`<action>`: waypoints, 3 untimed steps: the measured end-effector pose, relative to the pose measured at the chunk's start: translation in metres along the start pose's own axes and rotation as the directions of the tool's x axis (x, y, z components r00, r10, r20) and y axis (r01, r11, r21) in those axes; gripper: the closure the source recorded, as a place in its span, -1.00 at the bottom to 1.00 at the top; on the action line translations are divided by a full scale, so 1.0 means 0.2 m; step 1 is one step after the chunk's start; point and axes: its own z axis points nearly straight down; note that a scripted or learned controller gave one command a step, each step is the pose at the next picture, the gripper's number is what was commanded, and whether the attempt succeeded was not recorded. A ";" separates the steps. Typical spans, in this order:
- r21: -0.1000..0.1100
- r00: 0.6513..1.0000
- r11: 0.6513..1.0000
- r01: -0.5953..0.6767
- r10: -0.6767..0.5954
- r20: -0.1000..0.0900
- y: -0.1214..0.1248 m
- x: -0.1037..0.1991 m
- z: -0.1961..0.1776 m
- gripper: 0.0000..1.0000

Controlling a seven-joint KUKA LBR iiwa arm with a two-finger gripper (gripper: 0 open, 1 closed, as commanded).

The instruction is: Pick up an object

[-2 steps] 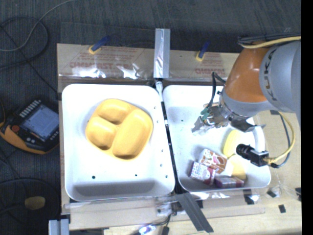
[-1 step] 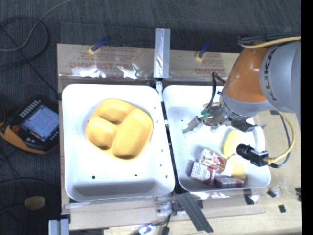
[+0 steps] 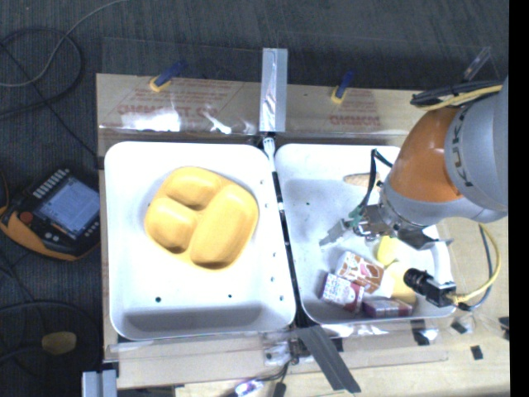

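Note:
My gripper [image 3: 351, 225] hangs low over the middle of the right bin [image 3: 310, 193], below the arm's orange band. Just under it, toward the bin's front, lies a colourful printed carton [image 3: 362, 272] with a small red and white box [image 3: 336, 289] beside it. A maroon packet [image 3: 385, 308] rests at the front wall. A yellow piece [image 3: 388, 251] lies right of the gripper, partly hidden by the wrist. A tan thing [image 3: 357, 176] pokes out behind the arm. Nothing shows in the gripper.
The left bin [image 3: 124, 304] carries a large yellow lumpy cushion-like object [image 3: 201, 216]. A metal divider [image 3: 274, 89] stands between the bins at the back. An orange handheld pendant [image 3: 56, 212] lies on the floor at left. Cables trail at the bench's right edge.

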 end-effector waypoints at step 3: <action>-0.022 0.990 0.990 0.138 -0.138 0.003 -0.17 -0.13 0.16 1.00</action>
